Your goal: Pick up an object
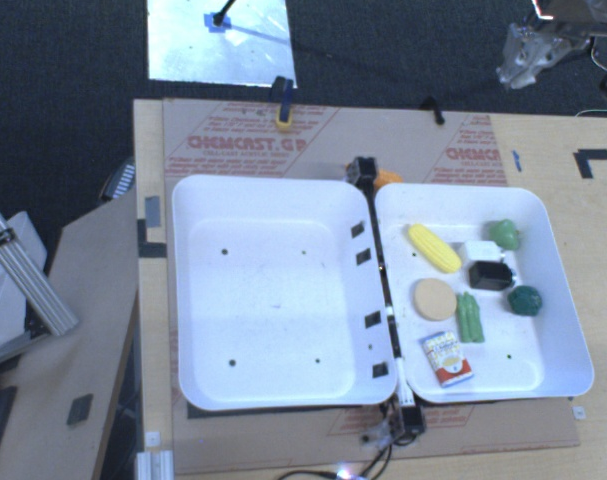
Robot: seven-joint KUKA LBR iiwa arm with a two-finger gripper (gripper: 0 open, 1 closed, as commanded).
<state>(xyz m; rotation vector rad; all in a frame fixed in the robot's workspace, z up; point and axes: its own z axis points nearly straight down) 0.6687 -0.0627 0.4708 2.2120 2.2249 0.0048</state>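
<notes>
**Waiting above the bins, nothing picked**

Hovering far up at the top right, well apart from both bins, gripper (528, 63) carried nothing; could not tell how it stood. Left to do: all of the reach, grasp and lift. Lay in right bin (558, 368): corn (434, 247), tan disc (434, 299), black block (489, 274), small box (447, 357), green pieces crowded close. Left bin (273, 388) bare.
</notes>
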